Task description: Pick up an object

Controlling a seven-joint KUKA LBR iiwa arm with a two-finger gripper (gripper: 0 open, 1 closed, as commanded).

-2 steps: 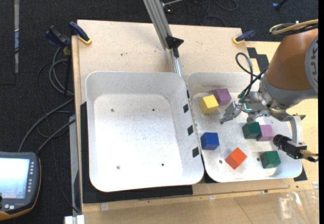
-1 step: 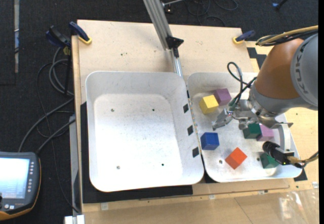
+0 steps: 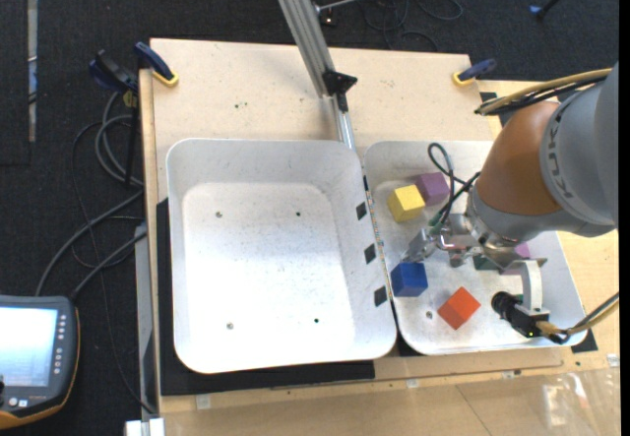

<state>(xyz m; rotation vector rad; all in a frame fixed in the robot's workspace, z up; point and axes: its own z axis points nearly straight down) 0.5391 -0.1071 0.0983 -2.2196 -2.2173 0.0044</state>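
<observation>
Claw (image 3: pixel 425 245) low in right white bin (image 3: pixel 413 334), grip state unclear; small blue cube (image 3: pixel 409 279) sits just near-left, edges skewed.

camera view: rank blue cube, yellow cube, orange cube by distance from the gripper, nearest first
Gripper is in the right bin.
1. Blue cube, just below it in the view.
2. Yellow cube, above it.
3. Orange cube, lower right, near the bin's front edge.
</observation>
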